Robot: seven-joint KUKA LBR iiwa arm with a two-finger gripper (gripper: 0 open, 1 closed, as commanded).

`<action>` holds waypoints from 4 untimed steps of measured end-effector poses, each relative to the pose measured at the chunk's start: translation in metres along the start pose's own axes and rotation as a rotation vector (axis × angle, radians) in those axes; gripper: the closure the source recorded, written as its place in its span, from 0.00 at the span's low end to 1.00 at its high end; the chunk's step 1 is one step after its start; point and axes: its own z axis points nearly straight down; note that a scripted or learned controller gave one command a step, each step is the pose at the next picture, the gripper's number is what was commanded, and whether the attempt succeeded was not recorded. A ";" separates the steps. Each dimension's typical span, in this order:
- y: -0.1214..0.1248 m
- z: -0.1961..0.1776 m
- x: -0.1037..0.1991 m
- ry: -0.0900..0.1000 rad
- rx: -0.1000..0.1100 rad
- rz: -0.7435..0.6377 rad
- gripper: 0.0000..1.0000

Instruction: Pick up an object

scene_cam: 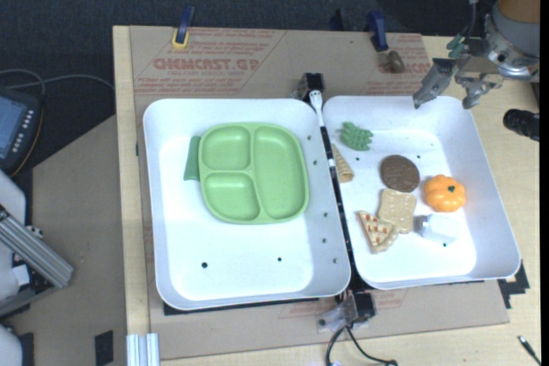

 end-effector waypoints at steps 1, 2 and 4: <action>0.002 -0.009 0.000 -0.002 -0.014 -0.003 0.00; -0.004 0.052 0.001 -0.001 -0.009 -0.003 0.00; 0.007 0.143 0.005 -0.002 -0.010 -0.005 0.00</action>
